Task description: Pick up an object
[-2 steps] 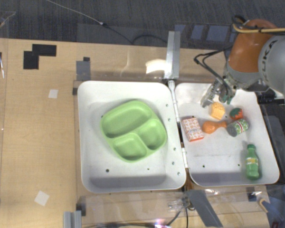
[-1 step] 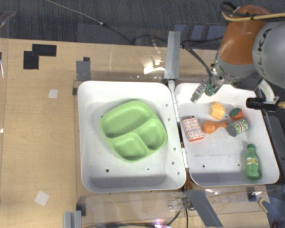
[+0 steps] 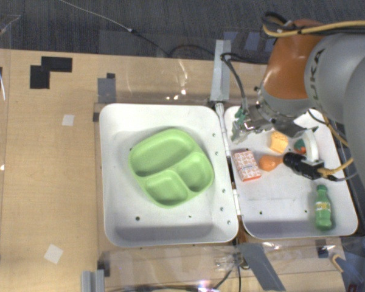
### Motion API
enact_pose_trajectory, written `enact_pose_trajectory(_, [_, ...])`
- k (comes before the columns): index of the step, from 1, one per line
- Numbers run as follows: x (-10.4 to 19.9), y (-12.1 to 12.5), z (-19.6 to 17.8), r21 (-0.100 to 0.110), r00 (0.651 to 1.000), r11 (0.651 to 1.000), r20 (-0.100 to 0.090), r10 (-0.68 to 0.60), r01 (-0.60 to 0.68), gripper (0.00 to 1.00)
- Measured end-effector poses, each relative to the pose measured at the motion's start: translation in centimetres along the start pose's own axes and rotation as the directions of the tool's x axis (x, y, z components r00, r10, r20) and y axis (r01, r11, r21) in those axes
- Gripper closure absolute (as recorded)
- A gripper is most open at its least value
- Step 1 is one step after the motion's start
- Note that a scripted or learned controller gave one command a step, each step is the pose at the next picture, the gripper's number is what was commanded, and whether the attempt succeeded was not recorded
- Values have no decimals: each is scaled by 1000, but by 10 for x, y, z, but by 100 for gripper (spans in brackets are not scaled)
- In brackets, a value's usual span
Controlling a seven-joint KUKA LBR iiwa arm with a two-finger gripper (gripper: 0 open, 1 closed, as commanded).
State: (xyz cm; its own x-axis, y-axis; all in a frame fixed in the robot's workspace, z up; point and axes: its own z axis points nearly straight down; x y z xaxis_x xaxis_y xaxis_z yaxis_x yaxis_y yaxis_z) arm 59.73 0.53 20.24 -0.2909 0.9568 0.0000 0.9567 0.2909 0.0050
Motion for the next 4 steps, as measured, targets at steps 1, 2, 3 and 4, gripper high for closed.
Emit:
enact_pose_trajectory(1, [50,-1,-25,1,926,926,0,378,-378,100])
enact_pose_trajectory(2, [142,-42,-6,6,613,613,3,790,-790,100])
enact_pose_trajectory(3, [166,-65,-18,4,794,794,1,607,-607,100])
enact_pose_trajectory(4, [189,-58,-28,3,955,955,0,297,-297,100])
